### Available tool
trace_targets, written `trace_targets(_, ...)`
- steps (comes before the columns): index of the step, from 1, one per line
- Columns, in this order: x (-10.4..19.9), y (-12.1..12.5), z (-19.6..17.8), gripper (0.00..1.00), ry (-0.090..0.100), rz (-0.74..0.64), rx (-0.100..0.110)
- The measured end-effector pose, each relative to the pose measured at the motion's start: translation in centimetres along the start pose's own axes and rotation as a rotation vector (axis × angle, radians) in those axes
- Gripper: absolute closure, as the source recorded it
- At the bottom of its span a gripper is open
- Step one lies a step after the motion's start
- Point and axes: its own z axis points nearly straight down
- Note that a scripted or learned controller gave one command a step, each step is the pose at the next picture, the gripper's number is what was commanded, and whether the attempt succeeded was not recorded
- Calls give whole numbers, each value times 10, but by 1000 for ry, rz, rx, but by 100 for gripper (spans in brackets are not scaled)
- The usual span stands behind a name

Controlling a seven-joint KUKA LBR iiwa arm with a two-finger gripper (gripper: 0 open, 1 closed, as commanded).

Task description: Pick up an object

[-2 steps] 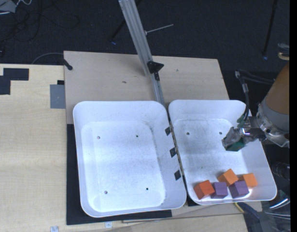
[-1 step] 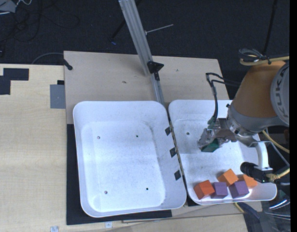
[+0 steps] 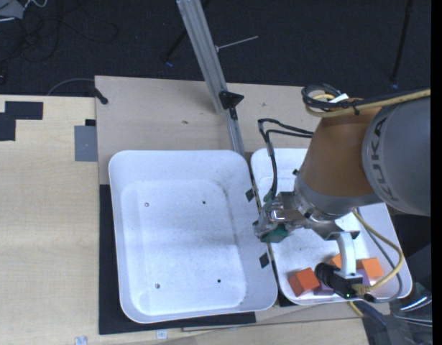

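Observation:
My gripper (image 3: pixel 273 226) hangs over the left edge of the right bin (image 3: pixel 393 236), close to the wall it shares with the left bin (image 3: pixel 177 228). A small green object (image 3: pixel 279 233) sits between its fingertips, and the fingers are shut on it. The arm's grey and orange wrist hides much of the right bin's upper half. An orange block (image 3: pixel 303 282) lies at the bin's front, and a second orange block (image 3: pixel 371 268) lies toward its right corner.
A slanted aluminium bar (image 3: pixel 206 56) rises behind the bins and ends near the right bin's back left corner. A small purple piece (image 3: pixel 325 290) lies beside the front orange block. Black cables loop over the right bin's back edge.

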Motion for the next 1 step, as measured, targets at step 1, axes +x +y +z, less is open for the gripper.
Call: trace_targets(1, 45, 38, 23, 100, -3, 2, -2)
